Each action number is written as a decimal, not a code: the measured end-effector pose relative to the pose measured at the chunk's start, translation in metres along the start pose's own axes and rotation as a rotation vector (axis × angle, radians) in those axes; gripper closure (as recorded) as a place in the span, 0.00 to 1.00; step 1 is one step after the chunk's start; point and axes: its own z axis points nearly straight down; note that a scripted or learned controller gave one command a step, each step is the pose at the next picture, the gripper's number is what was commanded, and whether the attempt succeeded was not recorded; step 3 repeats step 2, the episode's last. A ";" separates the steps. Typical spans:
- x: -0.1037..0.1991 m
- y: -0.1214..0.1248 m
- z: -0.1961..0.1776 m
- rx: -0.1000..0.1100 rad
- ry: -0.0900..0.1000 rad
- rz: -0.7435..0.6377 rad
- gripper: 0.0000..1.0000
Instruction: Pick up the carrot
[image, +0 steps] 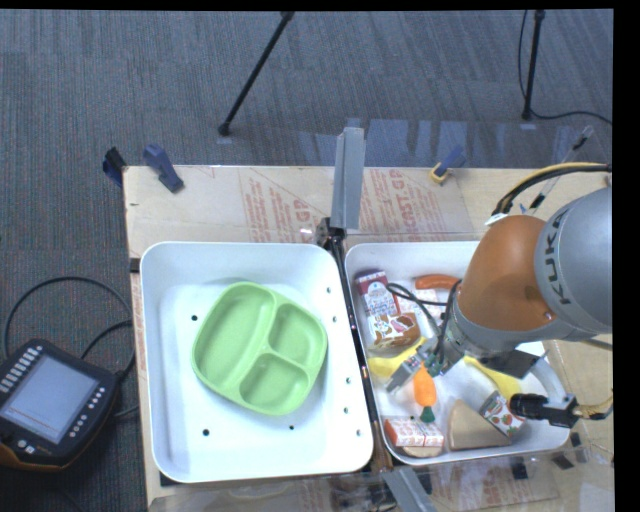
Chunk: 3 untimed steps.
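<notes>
Arm: the grey arm with its orange band (510, 285) reaches in from the right and bends down over the right-hand shallow white bin (455, 455).
Gripper: the dark two-finger gripper (420, 365) sits low in that bin, just left of the orange band, amid the toy food.
Fingers: they point down and to the left; whether they are open or closed cannot be told, as the pieces around them blur together.
Carrot: the small orange carrot with a green tip (426, 390) lies in the lower middle of the right bin, just below the gripper; touching or apart cannot be told.
Near the carrot: a yellow banana-like piece (392, 361) to its upper left, a red-and-white small box (413, 432) below it, a tan wedge of cheese (470, 428) to its lower right.
Other contents: a red-brown milk carton (375, 297) in the upper left of the bin, an orange-red sausage (437, 282) near the far wall.
Left bin: the left white bin (170, 270) holds a light green three-part plastic plate (260, 347), near its middle.
Surface: a cardboard-covered surface (230, 200) carries both bins side by side.
Floor: a dark handheld control pendant with a screen (50, 400) lies on the grey carpet at the far left.
</notes>
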 end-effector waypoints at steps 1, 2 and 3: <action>-0.001 -0.002 -0.008 0.003 0.004 0.009 1.00; 0.021 -0.017 -0.100 -0.001 -0.001 -0.157 1.00; 0.021 -0.017 -0.100 -0.001 -0.001 -0.157 1.00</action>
